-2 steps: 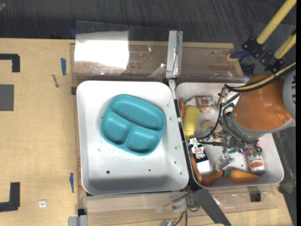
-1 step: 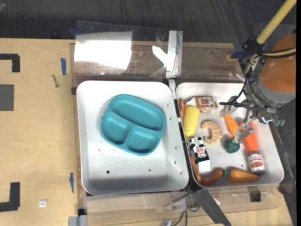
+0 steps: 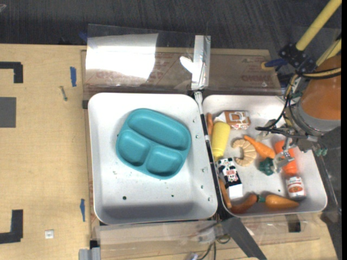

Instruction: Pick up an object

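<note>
Standing over the two white bins, arm at the right bin's far right side.

Left bin (image 3: 103, 194) carries a teal divided tray (image 3: 153, 142) lying flat near its middle. Right bin (image 3: 317, 196) carries the loose objects: a yellow bottle (image 3: 220, 137) at its left, a small printed carton (image 3: 237, 119) at the far side, a pale ring-shaped piece (image 3: 245, 153) in the middle, an orange carrot (image 3: 259, 146) just right of it, a black-and-white cow figure (image 3: 230, 174) toward the near left, a second carrot (image 3: 281, 201) along the near wall, and a small red-and-white bottle (image 3: 294, 184) at the right. The arm (image 3: 321, 103) hangs above the right bin's far right corner, with the end effector (image 3: 286, 149) low over the objects near the first carrot; whether it is open or closed cannot be told. Both bins rest on the tabletop (image 3: 43, 145).
</note>
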Controlling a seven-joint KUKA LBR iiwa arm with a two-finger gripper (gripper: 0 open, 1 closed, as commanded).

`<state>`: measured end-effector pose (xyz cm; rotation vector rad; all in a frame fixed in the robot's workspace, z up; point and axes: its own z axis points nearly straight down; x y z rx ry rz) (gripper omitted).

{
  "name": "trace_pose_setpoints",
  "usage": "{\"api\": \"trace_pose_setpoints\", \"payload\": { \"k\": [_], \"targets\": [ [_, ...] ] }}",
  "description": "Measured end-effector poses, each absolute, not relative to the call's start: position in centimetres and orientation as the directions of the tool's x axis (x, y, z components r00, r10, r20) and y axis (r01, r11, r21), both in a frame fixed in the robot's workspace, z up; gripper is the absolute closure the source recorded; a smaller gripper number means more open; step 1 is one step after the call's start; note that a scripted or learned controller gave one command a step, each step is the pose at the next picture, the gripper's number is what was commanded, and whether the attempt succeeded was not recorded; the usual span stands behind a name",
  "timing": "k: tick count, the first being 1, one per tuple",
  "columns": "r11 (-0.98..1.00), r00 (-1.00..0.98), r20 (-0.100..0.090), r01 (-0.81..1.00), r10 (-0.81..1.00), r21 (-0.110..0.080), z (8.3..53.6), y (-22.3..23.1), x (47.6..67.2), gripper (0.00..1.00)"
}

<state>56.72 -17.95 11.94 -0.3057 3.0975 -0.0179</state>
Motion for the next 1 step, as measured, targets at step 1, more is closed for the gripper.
{"api": "trace_pose_setpoints", "payload": {
  "k": [1],
  "targets": [
    [0.989,-0.989,-0.014,-0.15,-0.15,-0.005,9.05,-15.22,55.88,0.0]
  ]
}}
